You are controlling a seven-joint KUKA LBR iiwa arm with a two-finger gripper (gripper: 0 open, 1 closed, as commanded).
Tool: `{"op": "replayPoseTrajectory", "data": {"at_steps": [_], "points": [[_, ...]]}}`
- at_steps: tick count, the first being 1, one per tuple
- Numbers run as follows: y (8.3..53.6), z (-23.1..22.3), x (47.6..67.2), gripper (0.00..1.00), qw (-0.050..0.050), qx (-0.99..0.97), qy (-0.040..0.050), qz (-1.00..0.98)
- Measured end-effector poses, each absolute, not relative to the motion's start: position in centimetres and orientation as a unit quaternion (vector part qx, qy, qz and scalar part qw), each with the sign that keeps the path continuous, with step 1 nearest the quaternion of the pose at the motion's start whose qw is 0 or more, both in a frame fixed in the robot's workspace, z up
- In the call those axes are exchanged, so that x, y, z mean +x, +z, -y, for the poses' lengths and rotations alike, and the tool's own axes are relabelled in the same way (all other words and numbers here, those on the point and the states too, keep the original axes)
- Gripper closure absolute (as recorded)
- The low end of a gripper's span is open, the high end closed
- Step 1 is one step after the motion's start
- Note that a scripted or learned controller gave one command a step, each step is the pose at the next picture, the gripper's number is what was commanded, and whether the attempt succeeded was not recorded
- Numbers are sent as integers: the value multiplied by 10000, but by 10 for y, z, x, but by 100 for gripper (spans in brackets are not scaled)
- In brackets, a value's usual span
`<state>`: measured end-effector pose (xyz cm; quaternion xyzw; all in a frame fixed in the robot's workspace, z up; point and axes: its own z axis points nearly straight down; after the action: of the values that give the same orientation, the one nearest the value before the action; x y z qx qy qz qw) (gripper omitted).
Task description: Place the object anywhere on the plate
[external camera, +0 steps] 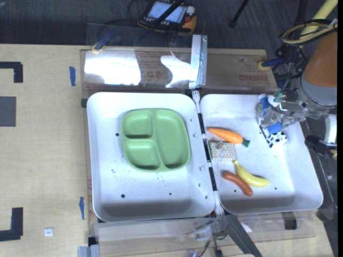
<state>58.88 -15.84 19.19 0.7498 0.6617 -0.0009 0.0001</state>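
Gripper [274, 126] hangs low over far right side of right bin [305, 194], wrist cluttered; can't tell its state. A small blue-white-black piece [276, 138] sits right under it, held or just lying there, unclear.

Loose in the same bin: carrot [226, 136] near the divider, patterned square pad [223, 151] just below it, banana [250, 176] touching a red sausage [237, 182] toward the near edge.

Green sectioned plate [156, 138] sits mid left bin [102, 159], nothing on it, well apart from the gripper.

Likely step: secure a pick. To do it well, come straight down, centre on one item, lift clear of the divider, release low over a plate compartment.
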Motion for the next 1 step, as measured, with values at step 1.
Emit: {"op": "replayPoseTrajectory", "data": {"at_steps": [1], "points": [[111, 117, 615, 100, -68, 7734, -61, -6339]]}}
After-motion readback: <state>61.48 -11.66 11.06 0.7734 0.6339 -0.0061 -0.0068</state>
